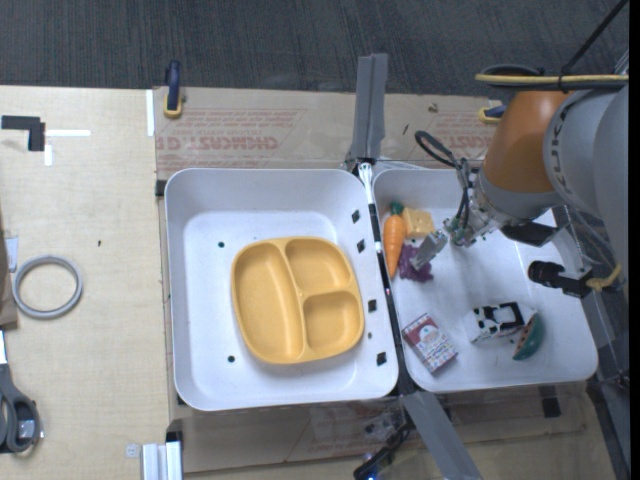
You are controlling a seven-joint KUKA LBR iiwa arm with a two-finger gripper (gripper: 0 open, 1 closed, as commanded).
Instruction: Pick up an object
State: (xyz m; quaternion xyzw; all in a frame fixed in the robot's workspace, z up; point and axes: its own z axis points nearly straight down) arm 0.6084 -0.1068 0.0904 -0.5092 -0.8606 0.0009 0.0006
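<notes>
The right bin (560, 363) holds an orange carrot (394, 240) by its left wall, with a pale yellow piece (417, 222) and a purple toy (416, 265) beside it. Nearer the front lie a red card box (429, 342), a black-and-white toy (496, 321) and a watermelon slice (528, 335). My gripper (458, 232) hangs low over the back of this bin, just right of the yellow piece and the purple toy. The wrist hides its tips, and I see nothing held in it.
The left bin (190, 298) carries a yellow divided plate (297, 298). A grey divider post (370, 108) rises between the bins at the back. On the bench to the left lie a tape ring (44, 286) and scissors (18, 420).
</notes>
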